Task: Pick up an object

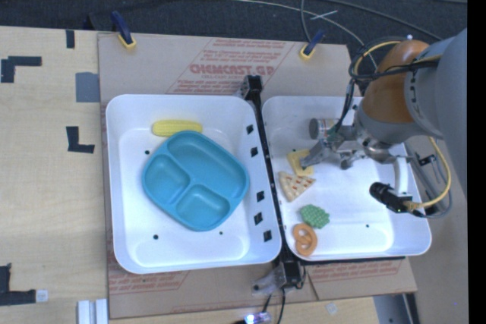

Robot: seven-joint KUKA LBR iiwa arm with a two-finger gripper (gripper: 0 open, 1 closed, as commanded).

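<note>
Left bin point(121, 186): blue divided plate point(196, 180), yellow corn cob point(177, 128) lying lengthwise left-right just behind it. Right bin point(410, 239): yellow piece point(298, 161), waffle wedge point(295, 184), green piece point(314, 216), pretzel point(305, 239). Arm reaches in from right, wrist low; gripper point(310, 157) at yellow piece, finger state indeterminate.

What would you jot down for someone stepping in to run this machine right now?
Tool: low in the right bin, at a yellow piece; its grip is hard to judge.
Right bin also has a waffle wedge, a green piece and a pretzel.
Left bin: a blue divided plate and a corn cob.
Done: nothing lifted yet.
Left: grip one item and raise it.
</note>
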